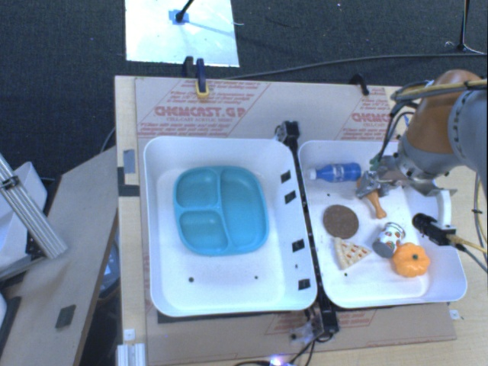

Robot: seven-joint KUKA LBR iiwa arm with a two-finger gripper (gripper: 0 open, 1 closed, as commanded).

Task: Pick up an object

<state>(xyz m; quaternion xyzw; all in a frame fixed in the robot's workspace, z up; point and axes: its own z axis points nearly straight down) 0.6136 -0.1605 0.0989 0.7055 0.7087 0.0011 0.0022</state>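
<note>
White bins [229, 147], 2 of them: left has 1 blue tray [221, 209], right holds 6 items, and the gripper [371, 183] is too blurry to tell its state.

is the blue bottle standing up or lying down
Lying down. The bottle rests on its side in the right bin, long axis across the floor, white cap end pointing left.

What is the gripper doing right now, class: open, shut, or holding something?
Gripper: cannot be told; it sits low in the right bin, over an orange-brown toy.
</note>
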